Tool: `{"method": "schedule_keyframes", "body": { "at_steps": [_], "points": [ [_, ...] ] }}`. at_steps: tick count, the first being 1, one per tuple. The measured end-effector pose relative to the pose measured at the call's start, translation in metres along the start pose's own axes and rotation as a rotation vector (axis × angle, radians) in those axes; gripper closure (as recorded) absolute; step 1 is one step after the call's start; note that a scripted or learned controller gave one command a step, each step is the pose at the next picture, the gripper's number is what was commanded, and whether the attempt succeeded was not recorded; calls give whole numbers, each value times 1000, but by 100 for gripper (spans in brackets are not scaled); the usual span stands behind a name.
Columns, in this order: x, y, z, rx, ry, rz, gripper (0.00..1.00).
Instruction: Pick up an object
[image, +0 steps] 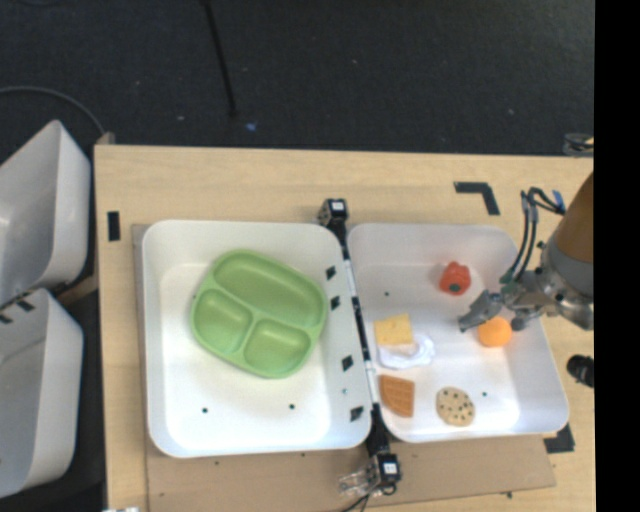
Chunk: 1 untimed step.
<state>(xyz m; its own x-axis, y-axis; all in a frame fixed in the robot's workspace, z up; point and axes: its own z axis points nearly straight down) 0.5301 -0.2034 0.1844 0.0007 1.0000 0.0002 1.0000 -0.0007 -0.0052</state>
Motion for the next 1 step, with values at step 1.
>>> {"method": "schedule_keyframes", "body": {
  "at_steps": [1],
  "points": [
    [-9, -3, 46, -2, -1, 0, 0]
  ]
}}
